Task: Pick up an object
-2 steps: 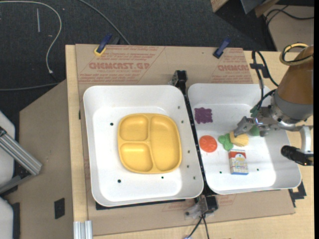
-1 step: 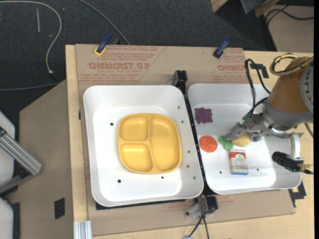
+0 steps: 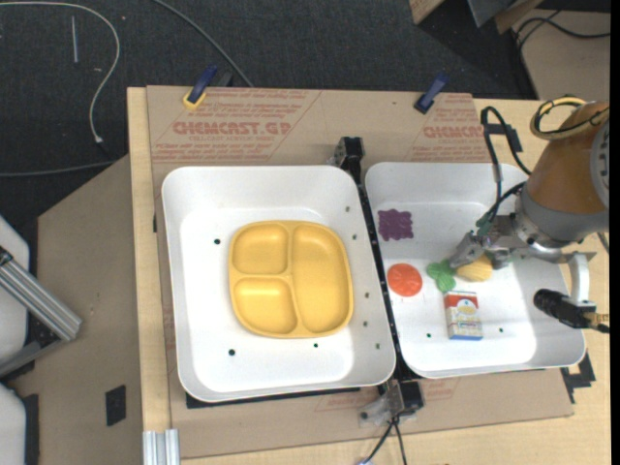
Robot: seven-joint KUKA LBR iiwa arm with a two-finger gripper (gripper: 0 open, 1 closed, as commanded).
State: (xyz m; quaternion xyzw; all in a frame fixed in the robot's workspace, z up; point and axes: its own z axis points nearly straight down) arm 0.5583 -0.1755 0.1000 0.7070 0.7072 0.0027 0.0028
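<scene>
The claw (image 3: 475, 253), grip state unclear, hangs low over the yellow piece (image 3: 476, 270) beside the green toy (image 3: 443, 277), likely lining up a grab.

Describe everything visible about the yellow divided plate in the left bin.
The yellow divided plate is a rounded-square tray of what looks like matte plastic, moulded into three compartments: two smaller ones on its left half, one above the other, and one long one down its right side. It lies flat, right side up, turned slightly askew, near the middle of the left white bin. It rests on the bin floor, touching no wall.
</scene>
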